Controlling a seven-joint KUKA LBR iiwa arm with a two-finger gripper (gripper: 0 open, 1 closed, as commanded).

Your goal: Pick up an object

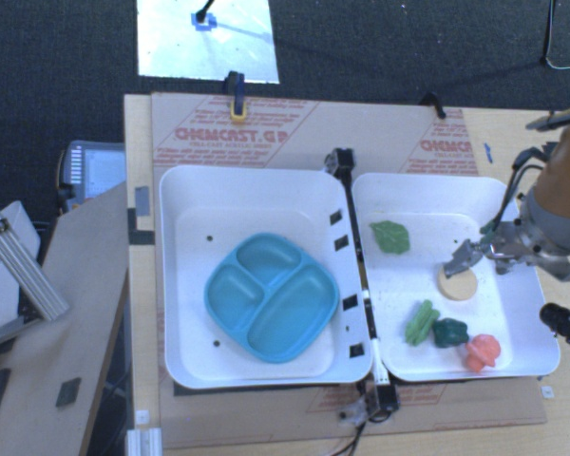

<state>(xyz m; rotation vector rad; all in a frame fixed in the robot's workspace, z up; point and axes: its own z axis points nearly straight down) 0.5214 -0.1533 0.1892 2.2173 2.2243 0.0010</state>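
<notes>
pink toy (483, 351) lies at the right bin's (399, 193) front; jaws over tan disc (459, 285), spread unclear.

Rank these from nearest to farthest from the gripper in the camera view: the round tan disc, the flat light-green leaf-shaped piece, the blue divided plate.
Measured from the gripper:
1. Round tan disc, in the right bin just below the gripper's tip.
2. Flat light-green leaf-shaped piece, in the same bin, up and to the left.
3. Blue divided plate, in the left bin, across the divider.
</notes>
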